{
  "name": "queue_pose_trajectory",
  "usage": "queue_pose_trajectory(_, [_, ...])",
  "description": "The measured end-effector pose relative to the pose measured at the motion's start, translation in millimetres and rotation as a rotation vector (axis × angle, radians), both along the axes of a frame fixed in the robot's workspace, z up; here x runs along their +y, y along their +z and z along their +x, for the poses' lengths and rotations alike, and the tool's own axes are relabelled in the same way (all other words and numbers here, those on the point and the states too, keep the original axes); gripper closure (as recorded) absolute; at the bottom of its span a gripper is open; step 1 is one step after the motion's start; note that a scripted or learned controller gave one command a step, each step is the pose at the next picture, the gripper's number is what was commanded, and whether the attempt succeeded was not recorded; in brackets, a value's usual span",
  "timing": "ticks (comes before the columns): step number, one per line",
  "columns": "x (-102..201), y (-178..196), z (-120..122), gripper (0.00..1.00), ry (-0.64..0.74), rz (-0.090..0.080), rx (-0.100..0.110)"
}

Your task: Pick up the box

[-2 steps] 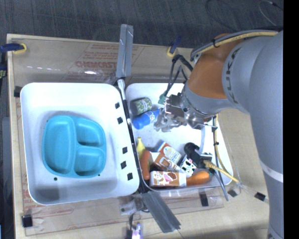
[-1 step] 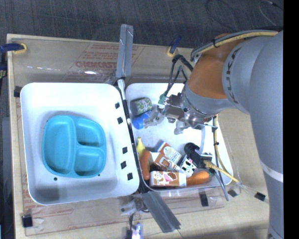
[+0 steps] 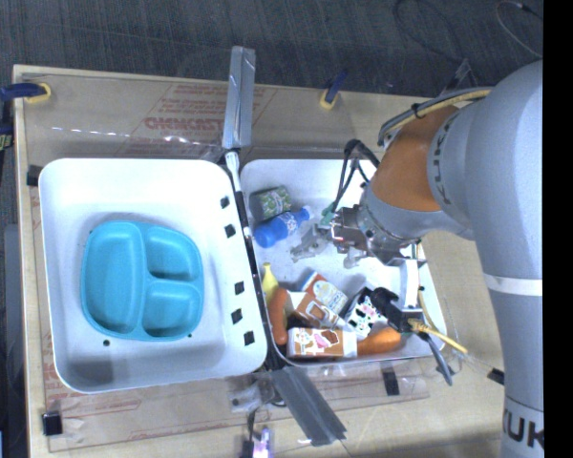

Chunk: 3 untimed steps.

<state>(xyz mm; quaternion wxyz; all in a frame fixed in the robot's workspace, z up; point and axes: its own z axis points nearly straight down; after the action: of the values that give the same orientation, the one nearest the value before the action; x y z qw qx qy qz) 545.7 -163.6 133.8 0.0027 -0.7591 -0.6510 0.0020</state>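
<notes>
Camera view shows my claw (image 3: 310, 241) low inside the right bin (image 3: 310, 175), above its bare middle floor, with my arm (image 3: 458, 179) reaching in from the right. My two fingers stand apart and there is nothing between them, so I hold nothing now.

The box (image 3: 322, 343) lies flat at the near edge of this bin, well apart from my claw. A second small carton (image 3: 322, 301) lies tilted just above it, and I cannot say for sure which one the task means. So, as I judge it, the picking is not yet done: I must go to the box, close on it and lift it.

The blue bottle (image 3: 282, 227) and a dark green packet (image 3: 270, 201) lie just beside my fingers, on their left. The left bin (image 3: 67, 184) holds a blue divided tray (image 3: 141, 280).

My wrist covers the right part of the bin. The things near the box, an orange one (image 3: 280, 315) and a black-and-white one (image 3: 368, 315), are crowded and hard to read. How my fingertips meet the floor is perhaps too blurred to tell.
</notes>
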Motion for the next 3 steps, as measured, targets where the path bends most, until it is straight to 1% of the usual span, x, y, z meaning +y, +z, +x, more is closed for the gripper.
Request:
queue_pose_trajectory(1, [6, -43, -17, 0.00, 0.023, 0.000, -0.001])
queue_pose_trajectory(2, [4, -32, -16, 1.00, 0.023, -0.005, -0.005])
queue_pose_trajectory(3, [35, 63, -39, 1.00, 0.070, 0.000, -0.005])
